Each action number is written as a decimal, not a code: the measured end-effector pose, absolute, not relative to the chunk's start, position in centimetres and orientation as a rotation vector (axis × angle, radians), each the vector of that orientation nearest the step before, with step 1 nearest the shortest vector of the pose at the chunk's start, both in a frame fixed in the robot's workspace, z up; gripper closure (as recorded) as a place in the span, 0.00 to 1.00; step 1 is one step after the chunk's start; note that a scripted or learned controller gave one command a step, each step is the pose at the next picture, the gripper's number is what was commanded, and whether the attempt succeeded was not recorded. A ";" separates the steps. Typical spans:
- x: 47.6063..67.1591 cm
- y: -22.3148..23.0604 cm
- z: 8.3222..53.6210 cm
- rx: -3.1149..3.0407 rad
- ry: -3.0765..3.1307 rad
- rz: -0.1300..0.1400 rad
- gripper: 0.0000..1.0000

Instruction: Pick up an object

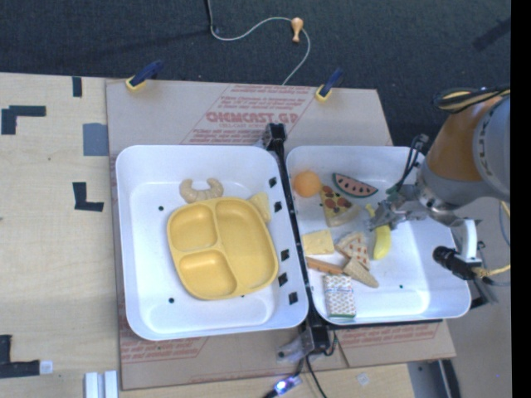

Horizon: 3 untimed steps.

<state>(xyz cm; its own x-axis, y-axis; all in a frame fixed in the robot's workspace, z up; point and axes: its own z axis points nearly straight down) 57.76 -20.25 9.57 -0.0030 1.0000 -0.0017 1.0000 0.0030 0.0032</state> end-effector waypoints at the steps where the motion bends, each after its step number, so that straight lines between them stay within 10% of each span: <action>1: 58.0 -21.0 15.5 2.218 2.220 0.003 1.00; 3: 57.2 -21.5 22.5 2.220 2.223 0.000 1.00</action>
<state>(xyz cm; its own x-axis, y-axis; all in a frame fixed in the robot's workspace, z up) 57.24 -21.54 22.48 -0.0013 1.0000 0.0004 1.0000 0.0013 0.0000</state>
